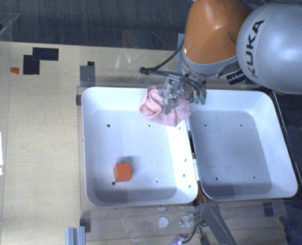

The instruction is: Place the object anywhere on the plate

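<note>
Wooden bench [39,152] with two white bins side by side, and the arm [253,40] coming in from the right. From the overhead camera, the gripper [177,97] sits over the top right corner of the left bin [105,106], right on a crumpled pink cloth [158,108]. Looks like the cloth is bunched up around the fingers, so I'd guess it's pinched between them, but the wrist hides a lot and I honestly can't tell how the jaws stand. A small orange block [123,172] sits low in the same bin, well apart from the gripper. The right bin [243,152] has nothing plate-like that I can make out. So placing isn't done; at best it's mid-carry.
</note>
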Motion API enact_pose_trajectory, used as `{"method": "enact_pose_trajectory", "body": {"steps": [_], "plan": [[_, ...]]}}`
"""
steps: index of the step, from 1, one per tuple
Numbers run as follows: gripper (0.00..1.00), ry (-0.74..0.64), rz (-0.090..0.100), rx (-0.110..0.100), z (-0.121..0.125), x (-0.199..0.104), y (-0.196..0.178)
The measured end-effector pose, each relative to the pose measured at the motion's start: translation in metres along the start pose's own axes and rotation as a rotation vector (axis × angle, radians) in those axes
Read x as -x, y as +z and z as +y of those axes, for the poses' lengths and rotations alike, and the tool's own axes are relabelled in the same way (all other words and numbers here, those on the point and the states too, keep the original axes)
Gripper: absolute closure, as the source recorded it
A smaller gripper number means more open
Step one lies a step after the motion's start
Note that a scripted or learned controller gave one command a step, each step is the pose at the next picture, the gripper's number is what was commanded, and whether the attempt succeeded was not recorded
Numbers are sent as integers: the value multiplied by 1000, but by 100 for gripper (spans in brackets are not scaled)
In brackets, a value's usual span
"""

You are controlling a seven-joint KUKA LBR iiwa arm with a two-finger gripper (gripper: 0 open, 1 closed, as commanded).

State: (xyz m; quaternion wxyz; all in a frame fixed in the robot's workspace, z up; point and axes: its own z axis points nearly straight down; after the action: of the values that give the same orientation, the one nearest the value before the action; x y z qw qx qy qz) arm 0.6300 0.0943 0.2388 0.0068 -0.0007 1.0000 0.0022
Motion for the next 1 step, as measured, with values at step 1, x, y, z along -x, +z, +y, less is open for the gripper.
{"method": "enact_pose_trajectory", "body": {"steps": [1], "plan": [[100, -5, 3, 0, 47, -12, 5]]}}
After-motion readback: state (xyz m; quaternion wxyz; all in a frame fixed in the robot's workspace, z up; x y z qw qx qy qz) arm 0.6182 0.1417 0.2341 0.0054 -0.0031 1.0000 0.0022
